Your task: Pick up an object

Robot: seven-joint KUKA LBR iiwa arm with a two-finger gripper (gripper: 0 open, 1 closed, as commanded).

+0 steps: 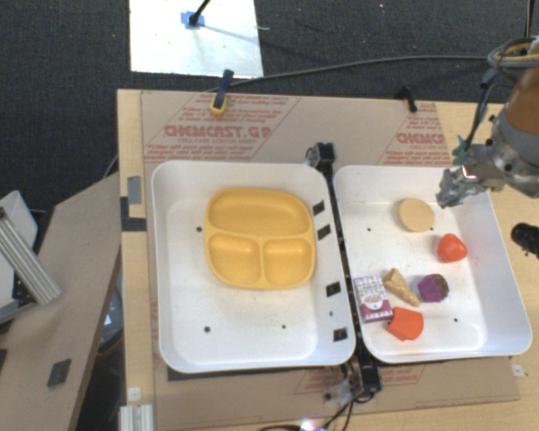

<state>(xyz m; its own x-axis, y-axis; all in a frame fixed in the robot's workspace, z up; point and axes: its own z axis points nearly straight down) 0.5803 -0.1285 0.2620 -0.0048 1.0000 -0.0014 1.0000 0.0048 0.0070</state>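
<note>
The right bin (494, 241) holds several small objects: a tan round piece (416, 215), a red-orange piece (451, 248), a purple piece (432, 287), a tan wedge (398, 284), a small pink-and-white carton (372, 297) and an orange block (405, 324). My gripper (453, 190) hangs over the bin's far right part, just right of the tan round piece and above the red-orange one. Nothing shows between its fingers.
The left bin (175, 241) carries a yellow divided plate (258, 238). A black divider with clips (334, 250) runs between the bins. A cable (341, 65) crosses the bench behind the bins, and a white sheet (194, 25) lies on the floor beyond.
</note>
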